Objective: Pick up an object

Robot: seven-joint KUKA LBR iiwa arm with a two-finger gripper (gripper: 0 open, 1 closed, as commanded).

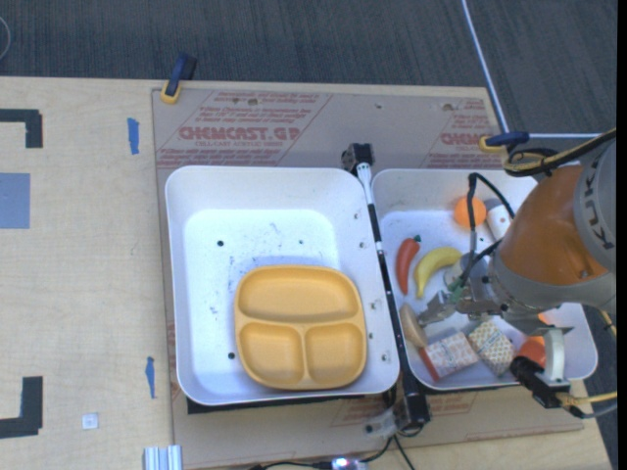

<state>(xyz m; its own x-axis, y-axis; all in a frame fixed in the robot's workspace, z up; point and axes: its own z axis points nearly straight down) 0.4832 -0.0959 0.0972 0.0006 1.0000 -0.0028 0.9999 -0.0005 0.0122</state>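
Objects for the pick are crowded into the right bin: a yellow banana and a red chili pepper lie side by side toward its left wall, an orange ball sits near its far edge, and two speckled blocks rest against its near rim. Such clutter suits a program that reaches in on chance. The claw hangs low over the middle of that bin, just near-side of the banana and above the blocks, likely set to close on whatever lies under it. Whether it is spread or closed I cannot tell, since the metal parts blur together there, and nothing can be seen held. The arm, with its orange band, covers the bin's right half, so an orange-red thing under the wrist is cut off and hard to name. The left bin carries a yellow divided plate toward its near edge, well apart from the claw.
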